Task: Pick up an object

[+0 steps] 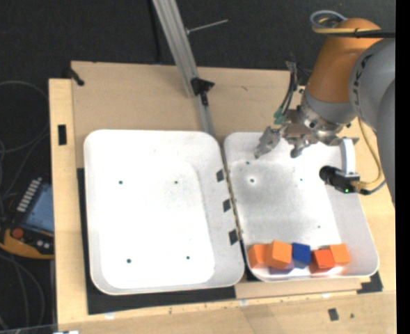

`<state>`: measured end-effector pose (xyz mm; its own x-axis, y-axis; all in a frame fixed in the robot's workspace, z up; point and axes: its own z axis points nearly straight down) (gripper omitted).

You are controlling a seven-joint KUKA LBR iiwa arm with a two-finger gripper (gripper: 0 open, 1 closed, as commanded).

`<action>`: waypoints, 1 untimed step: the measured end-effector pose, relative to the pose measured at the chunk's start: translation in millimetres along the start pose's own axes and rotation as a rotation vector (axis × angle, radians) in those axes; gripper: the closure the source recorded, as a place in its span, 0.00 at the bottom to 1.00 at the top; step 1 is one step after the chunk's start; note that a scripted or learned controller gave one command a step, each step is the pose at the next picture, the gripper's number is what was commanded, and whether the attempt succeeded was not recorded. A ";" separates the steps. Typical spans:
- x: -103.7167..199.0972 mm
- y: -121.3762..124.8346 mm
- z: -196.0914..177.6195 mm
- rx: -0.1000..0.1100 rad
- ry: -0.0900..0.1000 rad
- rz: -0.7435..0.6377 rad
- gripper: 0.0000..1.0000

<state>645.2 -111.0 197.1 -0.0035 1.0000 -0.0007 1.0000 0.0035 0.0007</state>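
Overhead, the right bin (309, 193) carries the arm's gripper (282, 145) at its far end, fingers spread and holding nothing. Orange blocks (280, 255) and one blue block (301, 253) line the near wall; they appear rigid and light, best pinched across opposite flat faces.

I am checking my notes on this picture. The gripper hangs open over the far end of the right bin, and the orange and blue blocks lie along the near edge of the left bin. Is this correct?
Not quite. The blocks lie along the near edge of the right bin, not the left bin, as the camera view shows. The rest holds: the gripper hangs open over the right bin's far end.
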 end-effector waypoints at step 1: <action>-46.1 -82.5 70.5 0.011 -0.001 0.010 0.00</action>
<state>562.9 -157.5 126.6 0.0068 1.0000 -0.0013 0.9999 -0.0068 -0.0104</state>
